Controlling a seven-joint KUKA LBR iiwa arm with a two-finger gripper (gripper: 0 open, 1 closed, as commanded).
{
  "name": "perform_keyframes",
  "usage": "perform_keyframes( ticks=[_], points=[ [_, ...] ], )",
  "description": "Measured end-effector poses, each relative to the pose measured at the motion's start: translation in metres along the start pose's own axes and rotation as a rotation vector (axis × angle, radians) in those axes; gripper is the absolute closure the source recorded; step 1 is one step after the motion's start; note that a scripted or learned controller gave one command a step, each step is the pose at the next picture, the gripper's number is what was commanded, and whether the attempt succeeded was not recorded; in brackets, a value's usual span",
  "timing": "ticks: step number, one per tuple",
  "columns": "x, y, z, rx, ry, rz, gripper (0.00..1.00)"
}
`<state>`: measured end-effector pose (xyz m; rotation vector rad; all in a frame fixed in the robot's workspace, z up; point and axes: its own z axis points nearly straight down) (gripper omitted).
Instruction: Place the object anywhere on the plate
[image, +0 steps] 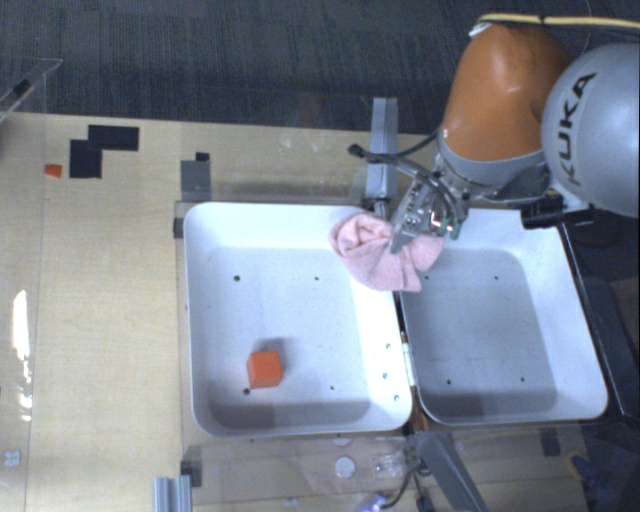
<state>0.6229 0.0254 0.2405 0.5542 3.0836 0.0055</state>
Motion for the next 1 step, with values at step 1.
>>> perform_keyframes(
  ticks=[1],
  points=[
    [0.0435,0.039,0.0083,-0.001,0.003,-0.355,1.0]
  ],
)
